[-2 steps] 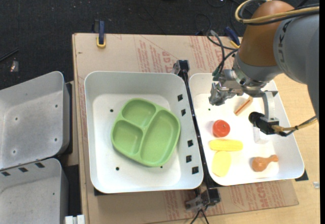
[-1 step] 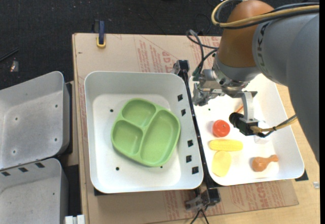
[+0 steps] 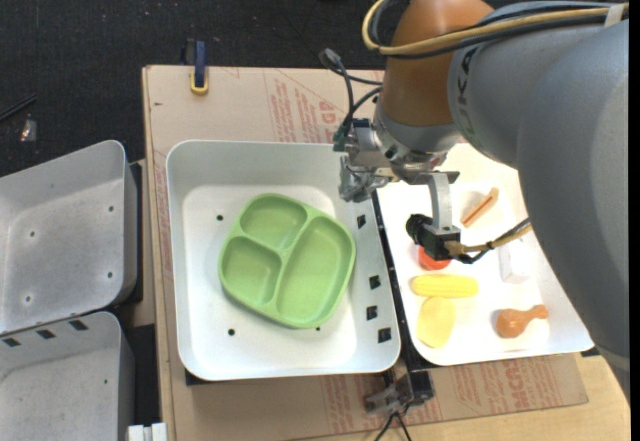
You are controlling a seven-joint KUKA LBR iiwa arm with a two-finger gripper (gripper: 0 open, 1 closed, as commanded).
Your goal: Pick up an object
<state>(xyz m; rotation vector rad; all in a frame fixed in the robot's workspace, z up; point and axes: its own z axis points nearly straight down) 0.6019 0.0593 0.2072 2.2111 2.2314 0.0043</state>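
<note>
- the grey arm (image 3: 540,79) reaches in from the right, its orange band above the far edge of the right bin (image 3: 480,347)
- the gripper (image 3: 352,185) hangs over the far right corner of the left bin (image 3: 200,329), just beside the rim that the two bins share; whether it is apart or together cannot be told, and nothing shows in its grasp
- a green divided plate (image 3: 288,259) lies flat in the middle of the left bin, clear of the gripper
- in the right bin, an orange stick (image 3: 480,206) lies tilted near the far edge
- a small red thing (image 3: 432,254) sits by the left wall
- a yellow corn cob (image 3: 445,285) lies crosswise just nearer, with a pale yellow piece (image 3: 436,321) touching it towards the near edge
- a brown drumstick (image 3: 518,320) lies near the near right corner, well apart from the gripper
</note>
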